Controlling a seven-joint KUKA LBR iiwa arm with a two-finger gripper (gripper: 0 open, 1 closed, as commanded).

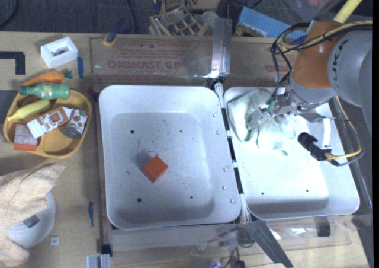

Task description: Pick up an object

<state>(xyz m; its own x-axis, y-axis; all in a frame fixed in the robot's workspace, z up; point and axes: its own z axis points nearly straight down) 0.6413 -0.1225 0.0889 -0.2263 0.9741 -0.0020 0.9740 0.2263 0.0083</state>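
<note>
Nothing lifted yet: orange cube (156, 168) lying alone in left bin (118, 107), jaws (260, 120) low in right bin (308, 195), state impossible to tell.

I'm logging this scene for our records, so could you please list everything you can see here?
Bins: two, white, side by side mid-bench.
Block: one, orange, in the left bin.
Pale crumpled item: one, whitish, upper part of the right bin; identity unclear.
Bowl: one, yellow, left of the bins, holding a green bottle and toy foods.
Small box: one, white, above the bowl.
Cloth: one, beige, bottom left.
Arm: one, grey with orange band, from the right.
Gripper: one, over the right bin's pale item.
</note>
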